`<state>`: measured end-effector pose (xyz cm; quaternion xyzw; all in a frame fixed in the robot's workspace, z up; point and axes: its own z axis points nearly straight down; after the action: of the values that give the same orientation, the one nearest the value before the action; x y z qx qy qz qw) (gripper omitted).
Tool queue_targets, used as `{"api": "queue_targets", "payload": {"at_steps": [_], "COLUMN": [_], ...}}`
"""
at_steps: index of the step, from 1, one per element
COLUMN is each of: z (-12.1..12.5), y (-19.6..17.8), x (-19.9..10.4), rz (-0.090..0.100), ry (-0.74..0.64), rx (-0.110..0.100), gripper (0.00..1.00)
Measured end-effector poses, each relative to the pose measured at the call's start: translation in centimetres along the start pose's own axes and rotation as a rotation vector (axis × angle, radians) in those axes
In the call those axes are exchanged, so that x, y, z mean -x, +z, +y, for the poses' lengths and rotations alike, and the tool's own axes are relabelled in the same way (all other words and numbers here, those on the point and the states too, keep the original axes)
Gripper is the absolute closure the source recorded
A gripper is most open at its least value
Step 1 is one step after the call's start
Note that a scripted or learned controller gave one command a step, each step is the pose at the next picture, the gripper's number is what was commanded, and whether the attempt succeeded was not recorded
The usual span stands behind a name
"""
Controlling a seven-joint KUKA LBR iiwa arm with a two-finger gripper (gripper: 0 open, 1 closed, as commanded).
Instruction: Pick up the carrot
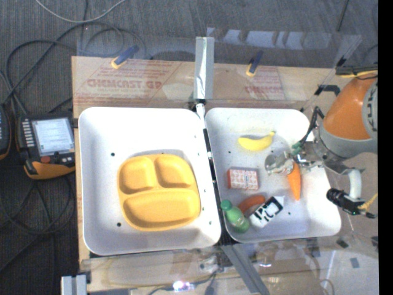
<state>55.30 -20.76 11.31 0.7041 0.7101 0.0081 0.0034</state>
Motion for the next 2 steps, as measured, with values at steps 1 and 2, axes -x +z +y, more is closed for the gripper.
{"api": "queue_targets", "payload": {"at_steps": [1,2], "z": [7.0,-5.6], "y": [-7.5,-5.3], "x": [-4.9,-3.2], "rz": [-0.008,-0.006], "ry": [-0.041,-0.016], "rx": [-0.018,-0.021], "gripper": [1.0,1.0]}}
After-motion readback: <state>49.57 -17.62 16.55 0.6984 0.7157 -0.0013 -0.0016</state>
